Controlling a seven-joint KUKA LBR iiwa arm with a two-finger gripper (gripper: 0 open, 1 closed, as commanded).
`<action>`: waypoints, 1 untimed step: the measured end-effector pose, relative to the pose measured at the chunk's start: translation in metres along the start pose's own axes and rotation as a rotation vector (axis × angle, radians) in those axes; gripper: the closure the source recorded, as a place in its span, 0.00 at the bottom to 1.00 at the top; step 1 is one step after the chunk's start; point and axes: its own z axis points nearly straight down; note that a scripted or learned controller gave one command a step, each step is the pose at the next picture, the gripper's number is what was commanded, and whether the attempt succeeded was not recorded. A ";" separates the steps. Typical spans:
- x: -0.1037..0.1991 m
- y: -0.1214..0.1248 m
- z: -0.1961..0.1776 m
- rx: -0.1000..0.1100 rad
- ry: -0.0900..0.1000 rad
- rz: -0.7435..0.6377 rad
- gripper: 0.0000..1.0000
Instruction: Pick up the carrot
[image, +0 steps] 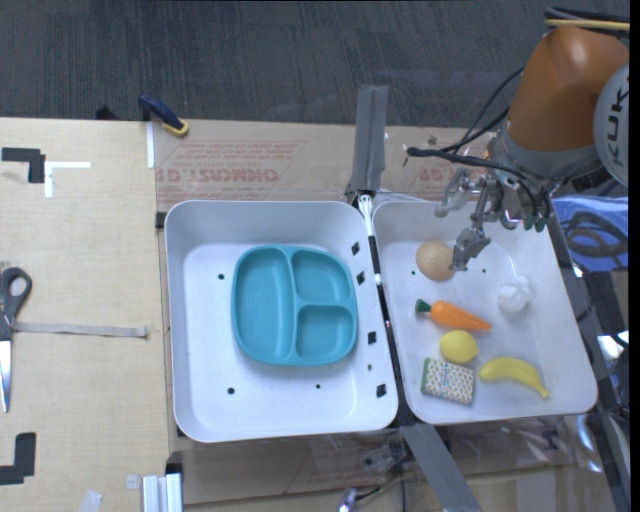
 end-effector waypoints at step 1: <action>0.101 0.007 0.107 0.001 0.004 0.487 0.00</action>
